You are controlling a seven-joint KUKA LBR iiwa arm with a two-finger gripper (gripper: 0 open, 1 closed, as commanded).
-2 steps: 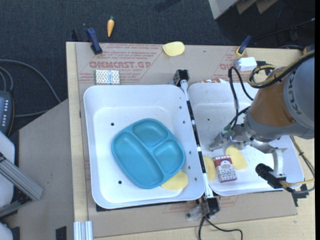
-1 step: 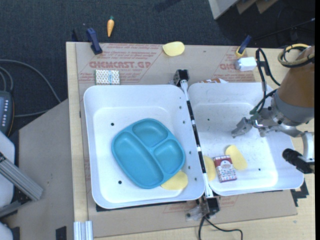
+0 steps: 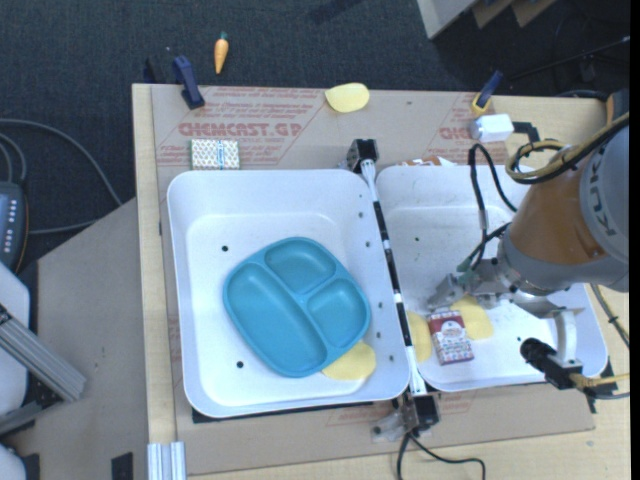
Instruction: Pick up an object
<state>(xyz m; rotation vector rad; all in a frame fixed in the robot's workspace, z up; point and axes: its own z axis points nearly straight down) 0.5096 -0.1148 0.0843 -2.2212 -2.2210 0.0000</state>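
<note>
1. So, I hang low in the right bin (image 3: 500, 183), my gripper (image 3: 462, 290) just above a small red carton (image 3: 452, 337) lying flat on the bin floor.
2. From this angle I cannot tell how far apart my tips are, and nothing shows caught between them.
3. I judge the carton my nearest target: it lies just beside me, with pale yellow pieces (image 3: 478, 320) touching its edges.
4. Its printed card faces look flat and stiff, easy to pinch across the narrow sides.
5. The left bin (image 3: 190, 208) holds a smooth blue divided plate (image 3: 295, 304), rounded and shallow, with a yellow disc (image 3: 350, 363) tucked under its rim; awkward to grasp, I think.
6. A black clamp rail (image 3: 384, 258) holds the bins together.
</note>
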